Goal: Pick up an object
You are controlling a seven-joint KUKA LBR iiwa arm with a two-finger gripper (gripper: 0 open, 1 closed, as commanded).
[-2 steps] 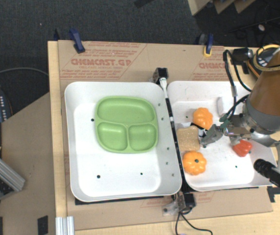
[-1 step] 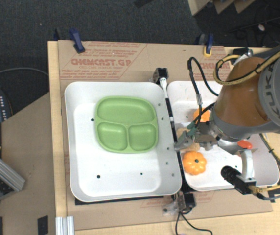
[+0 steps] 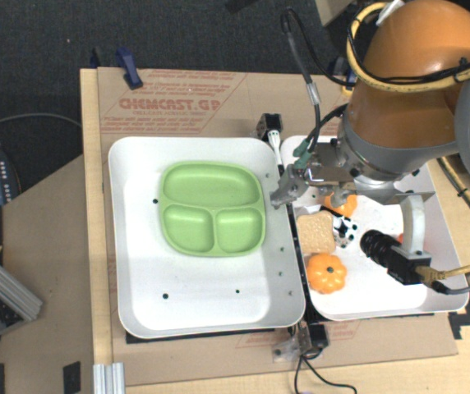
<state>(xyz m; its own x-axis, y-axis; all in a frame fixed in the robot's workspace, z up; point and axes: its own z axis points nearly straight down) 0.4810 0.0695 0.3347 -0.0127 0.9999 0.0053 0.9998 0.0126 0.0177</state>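
My gripper [image 3: 327,185] hangs low over the back left part of the right bin [image 3: 383,302], mostly covered by the orange and grey wrist above it. Just under it shows part of a small orange object [image 3: 343,204]. A tan, bread-like square [image 3: 318,231] lies in front of the gripper. Beside that sits a small black and white item [image 3: 344,231]. An orange toy pumpkin [image 3: 326,272] rests near the bin's front left corner.
The left bin [image 3: 136,277] holds a green divided plate [image 3: 213,208] in its back half. Both bins stand on a cardboard sheet [image 3: 169,97]. The wall between the bins [image 3: 292,245] runs close to the gripper's left.
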